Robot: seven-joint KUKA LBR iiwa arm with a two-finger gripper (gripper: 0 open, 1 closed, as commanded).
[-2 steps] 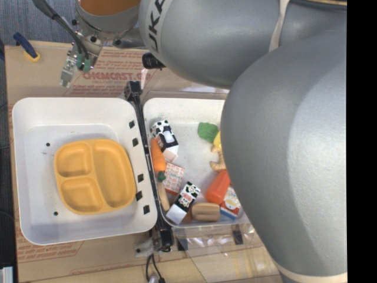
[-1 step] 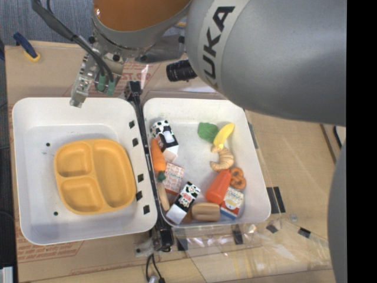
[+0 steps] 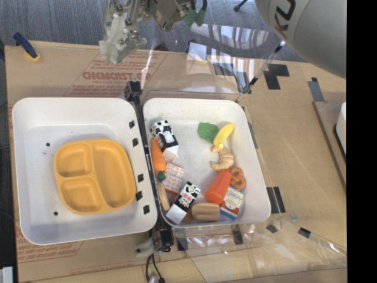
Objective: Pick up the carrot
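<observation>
Carrot (image 3: 158, 157) lying lengthwise against the left wall of the right bin (image 3: 250, 158), just beside a cow-patterned milk carton (image 3: 165, 136) and touching a small printed box (image 3: 174, 177). Farther right: green leaf (image 3: 207, 130), yellow banana (image 3: 224, 135), croissant (image 3: 223, 158), pretzel (image 3: 237, 177), orange-red bottle (image 3: 218, 187), second cow-patterned carton (image 3: 183, 202), brown bread piece (image 3: 205, 211). Left bin (image 3: 29, 158) bearing a yellow three-compartment plate (image 3: 93, 174). Gripper (image 3: 118, 43) raised above the bench behind both bins, well apart from the carrot; nothing seen between its fingers; spread or pressed together cannot be told
</observation>
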